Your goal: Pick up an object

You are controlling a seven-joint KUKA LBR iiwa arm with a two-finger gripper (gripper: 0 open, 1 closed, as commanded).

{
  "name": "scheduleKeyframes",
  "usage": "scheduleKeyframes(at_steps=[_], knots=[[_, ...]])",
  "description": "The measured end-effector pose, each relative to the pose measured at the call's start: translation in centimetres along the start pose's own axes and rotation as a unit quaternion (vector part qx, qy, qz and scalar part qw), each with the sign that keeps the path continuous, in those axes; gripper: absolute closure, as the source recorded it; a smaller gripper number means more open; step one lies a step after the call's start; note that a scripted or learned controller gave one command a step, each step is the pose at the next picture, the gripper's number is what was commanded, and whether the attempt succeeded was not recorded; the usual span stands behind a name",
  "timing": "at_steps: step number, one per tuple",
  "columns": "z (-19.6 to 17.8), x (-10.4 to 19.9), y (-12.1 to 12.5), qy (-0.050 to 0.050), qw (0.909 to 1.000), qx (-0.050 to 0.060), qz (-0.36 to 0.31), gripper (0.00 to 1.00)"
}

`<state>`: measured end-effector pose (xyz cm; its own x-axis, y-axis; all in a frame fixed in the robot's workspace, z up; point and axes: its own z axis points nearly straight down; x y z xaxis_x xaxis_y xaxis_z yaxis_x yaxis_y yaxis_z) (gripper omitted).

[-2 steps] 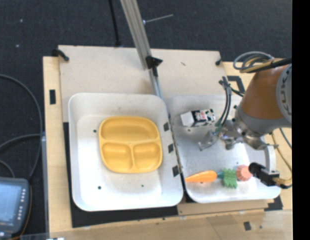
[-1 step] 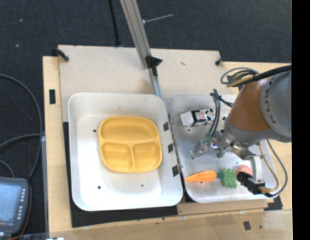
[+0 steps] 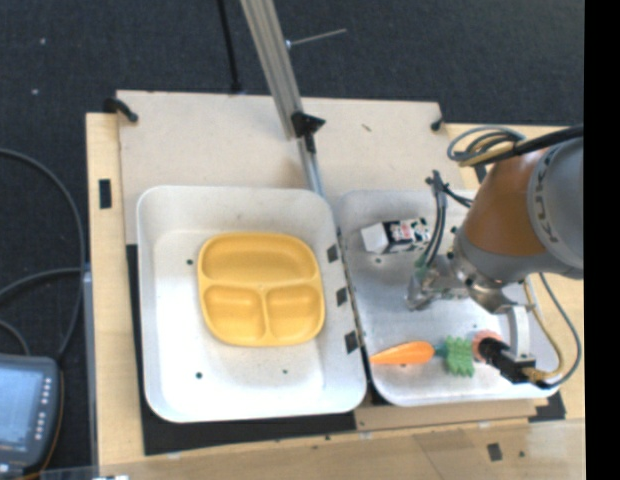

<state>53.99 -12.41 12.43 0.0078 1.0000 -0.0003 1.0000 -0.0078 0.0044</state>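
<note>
Along the near edge of the right bin (image 3: 390, 393) lie an orange carrot (image 3: 402, 354), a green block (image 3: 458, 356) just beside it, and a small red piece (image 3: 487, 346) by the near right corner. Above the bin's middle hangs the gripper (image 3: 427, 292); whether it is spread or pressed together cannot be told, and nothing shows in it. A small white-and-black item (image 3: 393, 234) sits at the far edge. The left bin (image 3: 160, 218) carries a yellow divided plate (image 3: 260, 288). Judging by this, the pick is not yet made.
</note>
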Motion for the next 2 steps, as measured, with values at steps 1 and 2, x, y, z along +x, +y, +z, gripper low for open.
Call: scheduleKeyframes(at_steps=[1, 2], knots=[[-6.3, -0.7, 0.2, -0.001, 1.0, -0.002, -0.002, 1.0], [-10.9, -1.2, 1.0, -0.001, 1.0, -0.001, -0.005, 1.0]])
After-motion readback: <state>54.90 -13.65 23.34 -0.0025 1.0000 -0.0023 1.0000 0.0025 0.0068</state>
